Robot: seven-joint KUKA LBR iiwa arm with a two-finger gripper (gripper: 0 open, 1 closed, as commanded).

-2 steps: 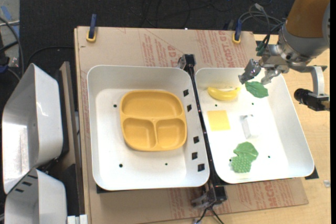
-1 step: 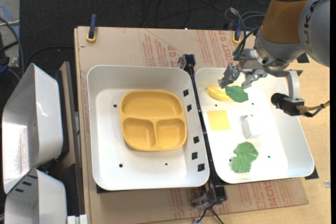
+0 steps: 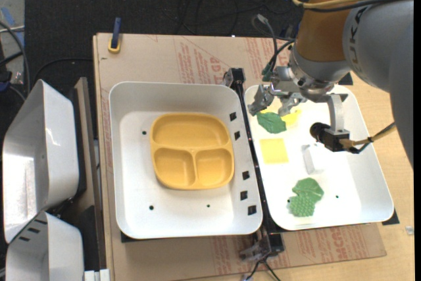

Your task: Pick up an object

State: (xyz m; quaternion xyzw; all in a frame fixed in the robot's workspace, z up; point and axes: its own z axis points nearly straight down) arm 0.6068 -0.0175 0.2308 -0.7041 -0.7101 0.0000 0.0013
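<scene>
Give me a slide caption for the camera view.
Gripper above a green piece in the right bin; yellow tray in the left.

Two white bins (image 3: pixel 128 161) are recorded, the left one bearing a yellow-orange divided tray (image 3: pixel 193 150). In the right bin, a pale yellow square (image 3: pixel 274 150), a dark green leaf-shaped piece (image 3: pixel 270 122) and a green dotted piece (image 3: pixel 305 197) are listed.

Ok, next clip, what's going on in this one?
A grey arm's gripper is down in the right bin, just above a dark green piece. A yellow square and a green knobbly item lie nearer the camera. The left bin holds a yellow divided tray.
</scene>
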